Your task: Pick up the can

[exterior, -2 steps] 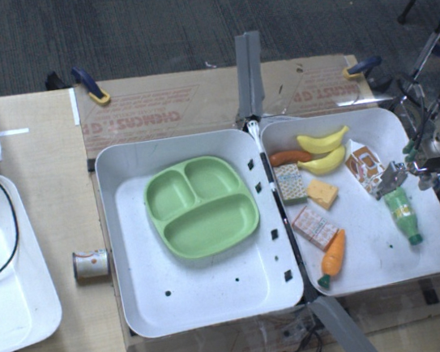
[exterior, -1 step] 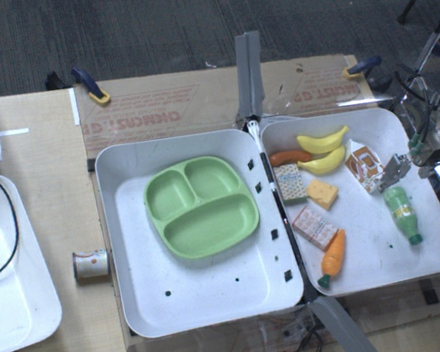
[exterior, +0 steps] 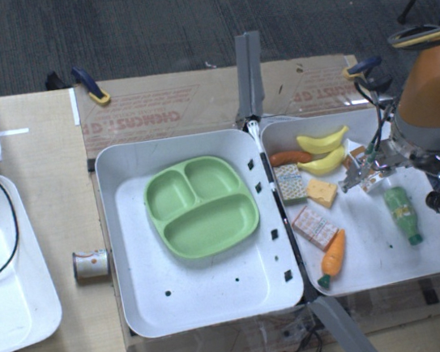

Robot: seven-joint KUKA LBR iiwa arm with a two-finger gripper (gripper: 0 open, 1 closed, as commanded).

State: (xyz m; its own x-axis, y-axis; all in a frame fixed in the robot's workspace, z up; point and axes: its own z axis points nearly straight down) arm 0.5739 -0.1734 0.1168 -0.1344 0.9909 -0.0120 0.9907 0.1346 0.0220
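Silvery metal w/ a reddish label: the can (exterior: 91,264) lay on its side on the tan table (exterior: 45,156), outside both bins, just beside the left bin (exterior: 141,306) at its 9 o'clock edge. Short cylinder, round end facing left.

Left bin: shallow white plastic, rounded corners, holding a matte green plate (exterior: 202,206) w/ three compartments.

Right bin (exterior: 380,258), same make, held smooth plastic toy food: two yellow bananas (exterior: 324,151) at 12 o'clock, a pale cheese wedge (exterior: 321,192) near centre, a carrot (exterior: 333,254) at 7 o'clock, a green bottle (exterior: 402,214) lying at 3 o'clock.

Pincer (exterior: 364,172), metallic, hung over the right bin between bananas and bottle, well apart from the can. Can't tell whether it was clenched or released; nothing seen in it.
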